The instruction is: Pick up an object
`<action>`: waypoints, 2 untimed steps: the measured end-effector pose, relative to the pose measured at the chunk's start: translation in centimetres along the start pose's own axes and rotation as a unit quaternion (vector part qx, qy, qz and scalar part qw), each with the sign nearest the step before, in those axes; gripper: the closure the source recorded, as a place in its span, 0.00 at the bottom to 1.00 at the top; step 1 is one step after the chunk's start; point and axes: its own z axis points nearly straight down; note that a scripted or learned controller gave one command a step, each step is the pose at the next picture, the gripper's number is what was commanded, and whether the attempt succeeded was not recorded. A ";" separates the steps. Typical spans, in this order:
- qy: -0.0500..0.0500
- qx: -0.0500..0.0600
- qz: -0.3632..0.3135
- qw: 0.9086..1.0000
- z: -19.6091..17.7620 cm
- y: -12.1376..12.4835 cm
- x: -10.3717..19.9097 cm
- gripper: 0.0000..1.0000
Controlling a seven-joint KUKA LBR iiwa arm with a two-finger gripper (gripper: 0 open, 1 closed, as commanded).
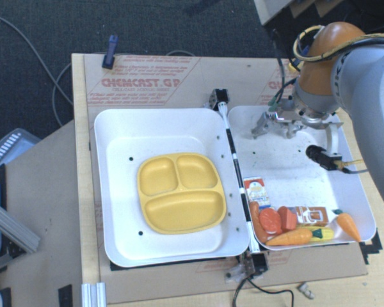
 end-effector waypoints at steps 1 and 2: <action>0.000 0.001 0.000 1.000 0.0 0.0 0.6 0.00; 0.001 0.002 0.000 1.000 0.0 -1.5 1.2 0.00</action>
